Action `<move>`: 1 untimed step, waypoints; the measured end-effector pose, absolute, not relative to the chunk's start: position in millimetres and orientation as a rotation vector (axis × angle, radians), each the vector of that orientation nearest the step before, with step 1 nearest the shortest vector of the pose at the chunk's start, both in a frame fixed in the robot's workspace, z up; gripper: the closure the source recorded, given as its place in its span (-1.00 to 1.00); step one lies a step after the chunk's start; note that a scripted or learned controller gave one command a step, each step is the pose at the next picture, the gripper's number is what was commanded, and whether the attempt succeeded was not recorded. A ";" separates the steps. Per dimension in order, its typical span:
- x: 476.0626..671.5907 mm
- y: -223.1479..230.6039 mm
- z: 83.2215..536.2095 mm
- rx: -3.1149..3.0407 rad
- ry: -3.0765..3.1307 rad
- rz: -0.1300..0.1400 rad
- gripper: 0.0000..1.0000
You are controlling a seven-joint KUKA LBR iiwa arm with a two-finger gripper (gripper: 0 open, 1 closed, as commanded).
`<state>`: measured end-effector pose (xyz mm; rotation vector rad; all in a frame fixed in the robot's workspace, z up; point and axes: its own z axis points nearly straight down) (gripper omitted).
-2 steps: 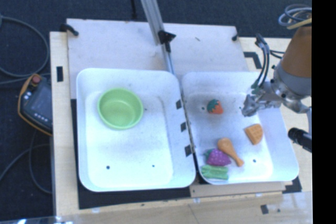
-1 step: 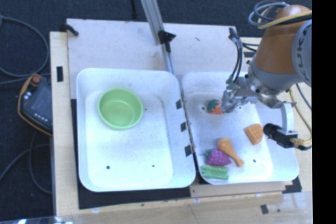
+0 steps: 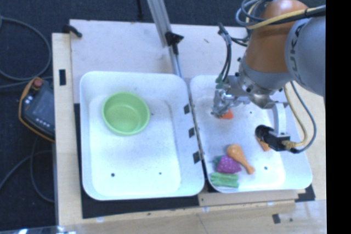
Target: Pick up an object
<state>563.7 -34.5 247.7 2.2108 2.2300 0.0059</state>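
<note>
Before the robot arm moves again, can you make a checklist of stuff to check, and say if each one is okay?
1. Gripper is down inside the right bin: ok.
2. Small orange-red object sits right at the fingertips: ok.
3. Object is truly caught between the fingers: cannot tell, too small and partly hidden.
4. Other toys, the orange drumstick-shaped toy, purple grapes and green toy, lie apart from the gripper, near the bin's front: ok.
5. Green bowl sits in the left bin, away from the arm: ok.
</note>
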 end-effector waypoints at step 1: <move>562.4 17.4 251.6 2.211 2.230 0.006 1.00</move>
